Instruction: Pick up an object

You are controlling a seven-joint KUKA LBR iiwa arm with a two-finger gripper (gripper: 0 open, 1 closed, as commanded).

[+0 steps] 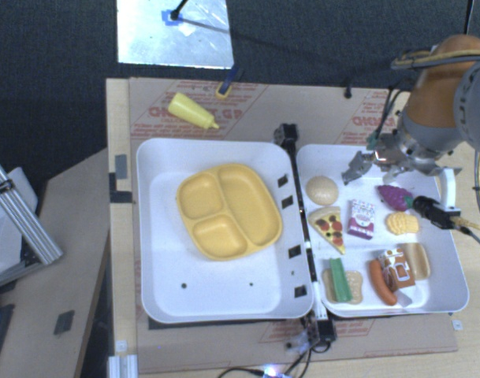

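Observation:
My gripper point(359, 166) hangs over the back of the right bin point(459, 290), its grey fingers apart and nothing between them. Just below it to the left lies a beige bun point(321, 189). Purple grapes point(393, 196) sit to its right. Further forward are a pizza slice point(329, 227), a small purple and white carton point(361, 218), a yellow corn piece point(402, 224), a hot dog point(382, 280), a toast sandwich point(415, 260) and a green piece on bread point(340, 282).
The left bin point(157, 227) holds a yellow divided plate point(228, 209). A yellow mustard bottle point(191, 110) lies on the cardboard behind the bins. A black divider point(297, 211) runs between the bins. The arm's orange band point(452, 53) is at the upper right.

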